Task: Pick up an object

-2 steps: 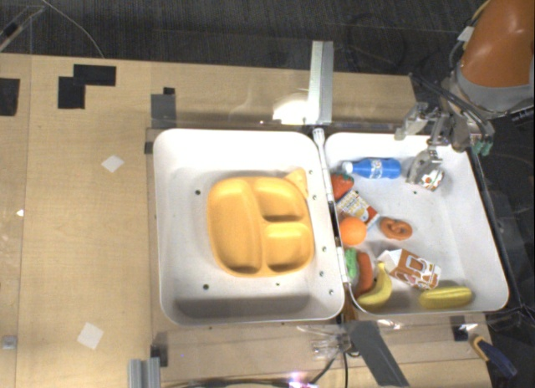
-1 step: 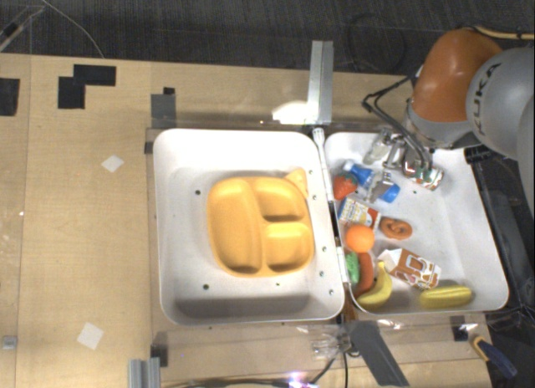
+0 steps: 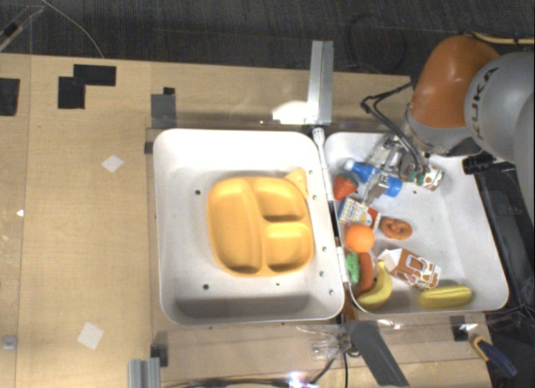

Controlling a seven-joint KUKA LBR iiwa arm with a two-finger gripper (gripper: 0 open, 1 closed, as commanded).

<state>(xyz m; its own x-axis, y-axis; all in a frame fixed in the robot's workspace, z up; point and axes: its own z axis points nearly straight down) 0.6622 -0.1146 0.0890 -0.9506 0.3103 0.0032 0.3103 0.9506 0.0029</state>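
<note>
My gripper (image 3: 389,171) reaches down into the back of the right bin (image 3: 468,236), its metal tip over the right end of a blue object (image 3: 363,171). A red piece (image 3: 343,186) lies just left of it, and a small printed carton (image 3: 356,211) sits in front. Further forward are an orange (image 3: 360,239), a brown ring-shaped piece (image 3: 395,228), a brown and white carton (image 3: 411,269), a yellow banana (image 3: 379,288), a green piece (image 3: 354,268) and another yellow piece (image 3: 445,296). A small white and red item (image 3: 431,179) lies right of the gripper.
The left bin (image 3: 180,236) holds a yellow divided plate (image 3: 259,223). A metal post (image 3: 321,85) stands behind the wall between the two bins. The arm's orange band (image 3: 447,81) and grey body hang over the right bin's back right corner.
</note>
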